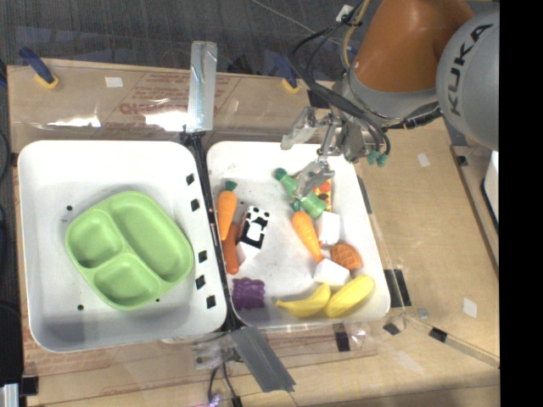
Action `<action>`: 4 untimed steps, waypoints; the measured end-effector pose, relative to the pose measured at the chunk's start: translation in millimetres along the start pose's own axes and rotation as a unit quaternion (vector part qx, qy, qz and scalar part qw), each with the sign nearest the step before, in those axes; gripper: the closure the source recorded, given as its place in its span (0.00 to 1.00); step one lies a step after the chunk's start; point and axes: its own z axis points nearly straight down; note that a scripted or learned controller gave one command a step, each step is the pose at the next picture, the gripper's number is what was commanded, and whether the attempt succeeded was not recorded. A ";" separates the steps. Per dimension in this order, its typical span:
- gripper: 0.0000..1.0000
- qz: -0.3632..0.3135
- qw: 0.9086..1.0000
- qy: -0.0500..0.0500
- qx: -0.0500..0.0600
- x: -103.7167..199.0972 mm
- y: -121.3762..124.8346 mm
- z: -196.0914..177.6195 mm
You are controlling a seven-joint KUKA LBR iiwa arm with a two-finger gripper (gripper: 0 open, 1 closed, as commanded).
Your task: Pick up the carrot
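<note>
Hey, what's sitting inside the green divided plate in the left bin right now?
Nothing shows in the green plate: all three of its compartments look bare. It lies flat on the left bin, so the bin floor beneath it is covered and cannot be seen.

We record this as a robotics lab bench, not a home or kitchen: a grey KUKA arm (471, 66) with an orange band and loose cabling reaches over a wooden bench (424, 227) covered with clear plastic sheeting and marked with tape. We note two shallow white bins, the left bin (38, 185) holding a green divided plate (127, 248), the right bin (254, 155) stocked with toy food such as plastic carrots (305, 234), bananas (327, 299) and grapes (249, 292). We also list dark carpet flooring (127, 7) beyond the bench.
</note>
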 end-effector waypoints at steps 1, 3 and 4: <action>0.00 0.121 0.993 0.005 -0.001 27.9 -52.0 170.2; 1.00 0.122 0.993 0.000 -0.001 55.1 -69.0 181.7; 1.00 0.183 0.983 -0.002 -0.001 55.6 -57.7 116.2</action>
